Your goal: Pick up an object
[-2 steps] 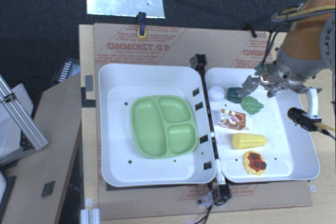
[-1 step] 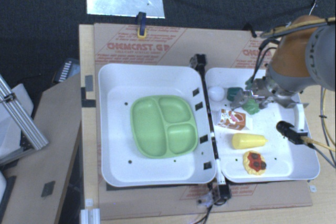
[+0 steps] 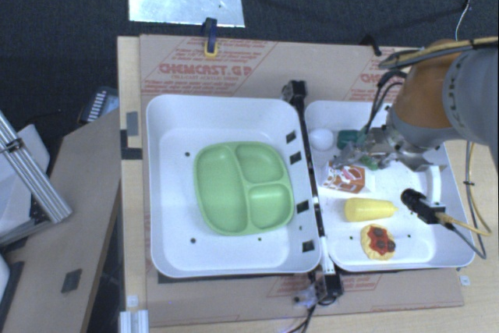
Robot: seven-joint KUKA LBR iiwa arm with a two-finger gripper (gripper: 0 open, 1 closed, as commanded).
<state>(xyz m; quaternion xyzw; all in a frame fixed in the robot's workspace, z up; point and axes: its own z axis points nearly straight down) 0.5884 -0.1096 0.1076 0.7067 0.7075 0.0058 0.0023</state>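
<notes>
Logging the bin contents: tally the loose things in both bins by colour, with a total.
Green: 1, the divided plate
White: 1, the ball
Yellow: 1, the long piece
Red and orange: 2, the packet and the round piece
Total: 5

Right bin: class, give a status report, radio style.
End effector low over right bin, near teal item. Packet, yellow piece, white ball loose. Green tray left.
</notes>
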